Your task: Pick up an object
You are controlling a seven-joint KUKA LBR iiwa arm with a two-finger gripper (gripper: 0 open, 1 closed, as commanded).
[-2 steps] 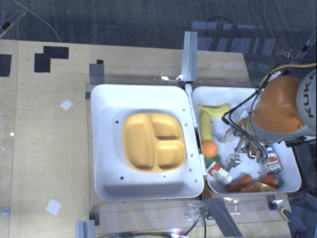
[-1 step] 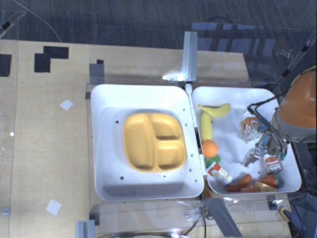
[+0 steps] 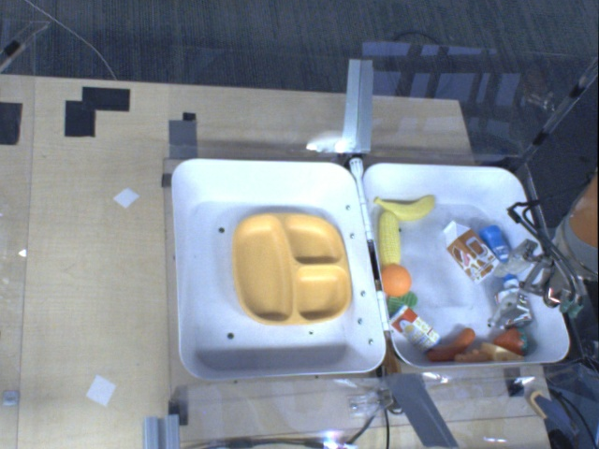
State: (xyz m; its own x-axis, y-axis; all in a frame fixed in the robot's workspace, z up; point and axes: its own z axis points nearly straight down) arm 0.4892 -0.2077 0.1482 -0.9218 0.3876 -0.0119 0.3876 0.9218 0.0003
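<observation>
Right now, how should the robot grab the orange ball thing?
The orange is round, so probably grip its widest middle, coming straight down from above. The corn sits close behind it and green bits in front, so the fingers likely fit best at its left and right sides.

My arm (image 3: pixel 582 232) shows at the right edge as a rounded grey body with a band of orange above the wrist. From it my end effector (image 3: pixel 513 309) is built of pale silver metal, small and angular, with thin bright parts that catch the light. Black cables (image 3: pixel 524 215) loop beside the wrist, and a few finer wires run along the metal. A small spot of red sits near the wrist joint.
</observation>
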